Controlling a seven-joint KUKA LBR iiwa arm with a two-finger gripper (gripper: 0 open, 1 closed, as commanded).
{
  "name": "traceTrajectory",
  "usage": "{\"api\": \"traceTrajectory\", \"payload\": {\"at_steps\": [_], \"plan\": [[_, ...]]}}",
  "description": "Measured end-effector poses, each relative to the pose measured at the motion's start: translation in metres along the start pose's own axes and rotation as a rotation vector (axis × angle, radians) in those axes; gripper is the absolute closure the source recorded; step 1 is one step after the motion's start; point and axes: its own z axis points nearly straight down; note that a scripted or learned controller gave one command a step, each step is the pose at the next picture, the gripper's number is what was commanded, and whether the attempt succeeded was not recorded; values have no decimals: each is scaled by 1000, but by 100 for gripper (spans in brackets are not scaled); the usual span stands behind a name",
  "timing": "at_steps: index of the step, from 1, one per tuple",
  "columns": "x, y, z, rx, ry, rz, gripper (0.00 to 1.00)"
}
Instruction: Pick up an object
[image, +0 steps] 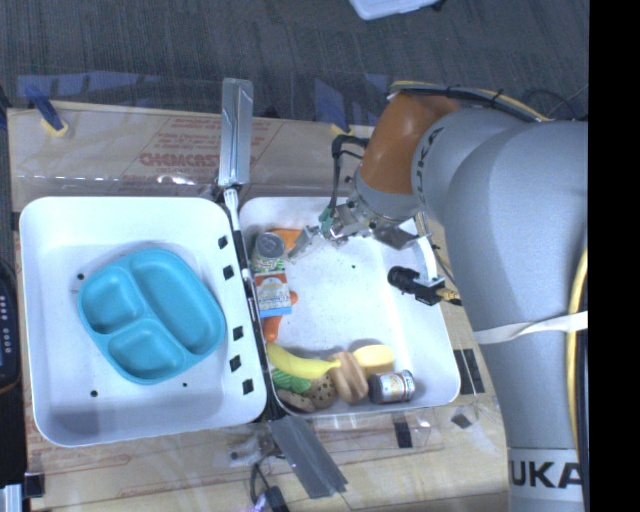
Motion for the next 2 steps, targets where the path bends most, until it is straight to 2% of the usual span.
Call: {"api": "traceTrajectory", "payload": {"at_steps": [1, 2], "plan": [[27, 8, -6, -4, -19, -127, 0], [26, 7, -5, 0, -19, -180, 0]]}}
